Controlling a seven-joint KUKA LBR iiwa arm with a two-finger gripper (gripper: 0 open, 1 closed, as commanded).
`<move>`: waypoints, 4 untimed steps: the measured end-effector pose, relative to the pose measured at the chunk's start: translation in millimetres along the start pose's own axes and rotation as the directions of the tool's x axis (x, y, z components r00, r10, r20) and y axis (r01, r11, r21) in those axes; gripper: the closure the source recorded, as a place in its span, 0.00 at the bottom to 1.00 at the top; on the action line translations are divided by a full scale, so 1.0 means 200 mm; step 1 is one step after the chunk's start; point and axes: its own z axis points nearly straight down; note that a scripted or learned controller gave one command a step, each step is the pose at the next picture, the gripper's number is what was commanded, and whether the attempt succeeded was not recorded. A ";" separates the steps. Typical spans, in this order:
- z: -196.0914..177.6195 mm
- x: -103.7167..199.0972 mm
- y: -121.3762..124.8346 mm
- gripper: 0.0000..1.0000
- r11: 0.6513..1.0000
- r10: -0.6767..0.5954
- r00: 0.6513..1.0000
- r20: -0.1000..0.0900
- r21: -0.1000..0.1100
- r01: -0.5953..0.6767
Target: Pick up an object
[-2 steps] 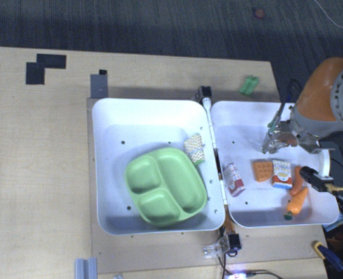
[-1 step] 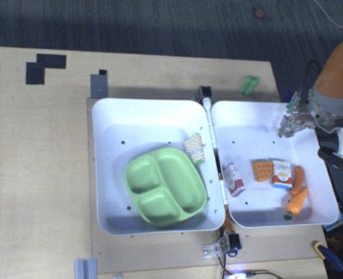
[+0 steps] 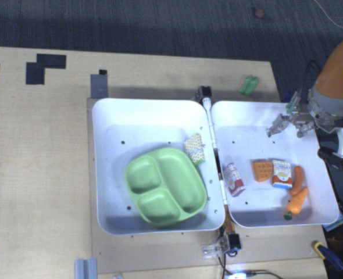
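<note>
An object to pick up has not been taken yet, as far as we can judge: everything we see lies on a bin floor, and nothing sits between the fingers.

Going from the left, the left bin (image 3: 110, 156) holds a green divided plate (image 3: 165, 185) with three compartments, tilted across the bin floor. Just beside its upper right corner, against the wall shared with the other bin, lies a small dotted packet (image 3: 195, 147); we cannot tell whether the two touch.

In the right bin (image 3: 241, 121) we find the likelier candidates. Near the dividing wall lies a small red and white wrapper (image 3: 233, 179). Further right sit an orange waffle-like square (image 3: 263, 170) and, touching or nearly touching it, a small white carton with a printed label (image 3: 281, 174). At the right end are two toy carrots: one (image 3: 299, 179) just beside the carton, the other (image 3: 296, 203) below it, pointing toward the bin's lower right corner.

The gripper (image 3: 292, 124) hangs over the upper right part of the right bin, well apart from that cluster. Its fingers look spread, with a gap between them, and they grasp nothing.

So we judge that the whole pick is left: choosing a thing, coming down over it, closing and lifting.
</note>
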 end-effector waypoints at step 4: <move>0.17 0.25 -0.06 1.00 1.000 0.001 1.000 0.002 -0.002 -0.001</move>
